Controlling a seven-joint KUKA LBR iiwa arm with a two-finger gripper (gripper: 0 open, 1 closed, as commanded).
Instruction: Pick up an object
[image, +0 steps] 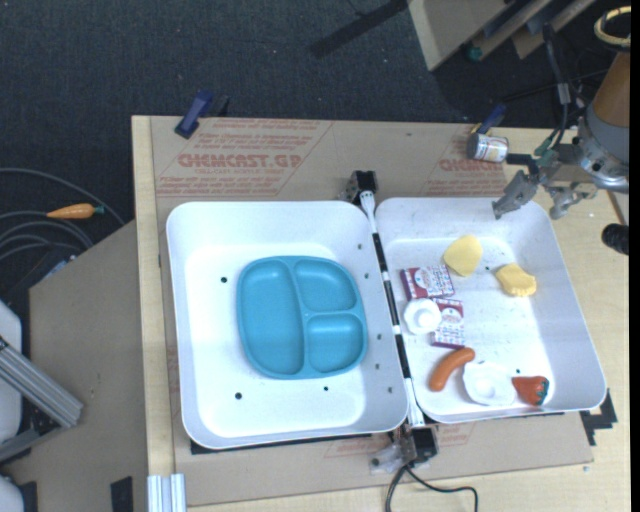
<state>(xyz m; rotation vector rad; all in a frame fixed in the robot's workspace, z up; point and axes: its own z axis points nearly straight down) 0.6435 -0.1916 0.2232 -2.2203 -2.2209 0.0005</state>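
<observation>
Camera view: gripper (537, 196) hangs over the far right corner of the right bin (575, 330), fingers spread, holding and touching nothing. Nearest item, a yellow piece (462, 255), lies just near and left of it; a second yellow piece (516, 281) sits slightly nearer. Judgement: a short descent toward the near-left reaches either.

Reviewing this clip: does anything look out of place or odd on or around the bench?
One thing: a small orange carrot-like item lies off the bench on the dark floor at left, beside the cables, away from both bins. The blue divided plate sits flat in the left bin.
</observation>
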